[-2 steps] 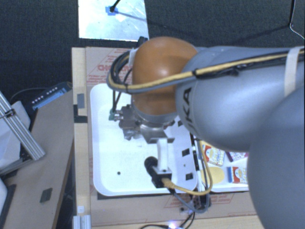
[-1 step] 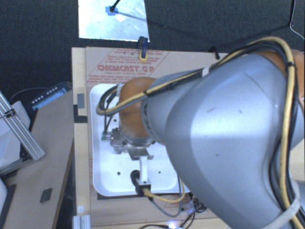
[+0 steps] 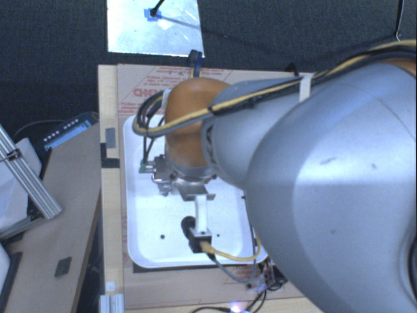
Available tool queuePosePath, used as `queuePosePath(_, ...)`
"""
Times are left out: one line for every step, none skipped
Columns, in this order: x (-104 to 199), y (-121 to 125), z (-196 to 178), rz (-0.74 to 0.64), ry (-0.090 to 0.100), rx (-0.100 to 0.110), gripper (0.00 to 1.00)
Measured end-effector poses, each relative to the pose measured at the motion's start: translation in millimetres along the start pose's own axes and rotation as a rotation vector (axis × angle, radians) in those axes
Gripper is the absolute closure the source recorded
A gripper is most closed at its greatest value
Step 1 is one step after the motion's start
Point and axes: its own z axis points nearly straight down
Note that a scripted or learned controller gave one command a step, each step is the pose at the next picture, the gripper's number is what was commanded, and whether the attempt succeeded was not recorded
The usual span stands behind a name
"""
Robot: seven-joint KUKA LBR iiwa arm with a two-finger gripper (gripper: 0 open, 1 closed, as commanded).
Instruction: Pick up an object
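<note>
The grey arm [image 3: 326,175] is the largest element: smooth, rounded, matt-painted housings that cover the right half of the view and extend left across the bench. Behind the bench, a dark fabric backdrop [image 3: 52,44] with a fine woven texture fills the upper area. The bench [image 3: 68,220] has a flat tan surface. On it lies a sheet of brown cardboard [image 3: 150,83] with red printing. A shallow white bin [image 3: 146,240] of smooth plastic, with rounded corners and a raised rim, rests on the cardboard. Above the bench, a square, silvery, reflective sheet [image 3: 153,18] lies flat, and a thin black rod ends on it. The orange band [image 3: 186,119] is a glossy, dome-shaped collar above the wrist, with black cables looping around its left side. At the left edge, a ribbed aluminium rail [image 3: 26,181] runs diagonally. The gripper [image 3: 186,186], a metallic grey assembly, hangs below the orange band over the middle of the white bin. Its opening state cannot be determined, and nothing is seen held in it. The location of the object cannot be determined; the arm covers much of the bin. Two small dark specks [image 3: 163,235] mark the bin floor and are too small to identify.
</note>
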Motion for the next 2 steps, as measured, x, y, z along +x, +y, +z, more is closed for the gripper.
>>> queuePosePath(0.9, -20.0, -118.9, -0.001, 0.004, -0.006, 1.0)
queuePosePath(-0.8, -45.8, 68.0, 0.002, -0.004, 0.006, 1.0)
